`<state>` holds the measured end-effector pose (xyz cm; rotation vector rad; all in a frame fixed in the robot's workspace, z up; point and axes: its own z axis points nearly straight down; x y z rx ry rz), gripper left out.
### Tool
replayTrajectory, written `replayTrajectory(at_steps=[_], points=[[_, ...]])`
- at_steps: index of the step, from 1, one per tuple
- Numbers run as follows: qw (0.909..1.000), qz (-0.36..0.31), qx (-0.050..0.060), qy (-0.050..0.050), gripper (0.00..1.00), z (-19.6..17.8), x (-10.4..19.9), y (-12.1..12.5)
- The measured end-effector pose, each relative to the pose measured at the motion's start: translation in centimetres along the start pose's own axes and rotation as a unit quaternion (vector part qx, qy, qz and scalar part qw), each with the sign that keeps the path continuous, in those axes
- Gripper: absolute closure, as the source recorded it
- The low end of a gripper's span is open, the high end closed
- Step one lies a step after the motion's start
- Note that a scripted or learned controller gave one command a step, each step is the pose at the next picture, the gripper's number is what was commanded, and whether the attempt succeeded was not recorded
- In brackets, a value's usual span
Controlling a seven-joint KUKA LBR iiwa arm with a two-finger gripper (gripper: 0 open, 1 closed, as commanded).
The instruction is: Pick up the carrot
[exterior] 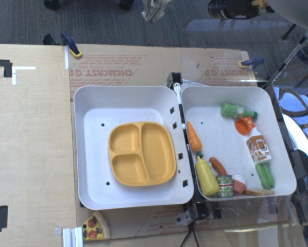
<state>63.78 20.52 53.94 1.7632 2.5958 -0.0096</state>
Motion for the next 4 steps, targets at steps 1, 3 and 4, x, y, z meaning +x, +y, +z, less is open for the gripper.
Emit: replayTrajectory(at_steps=[1, 3, 4], points=[[1.0, 0.0, 0.0, 0.0, 0.0, 0.0, 0.0, 0.0], [1.0, 0.0, 0.0, -0.001, 0.0, -0.8, -0.1, 0.1], [1.0, 0.0, 0.0, -0.002, 1.0, -1.6, -0.1, 0.3]])
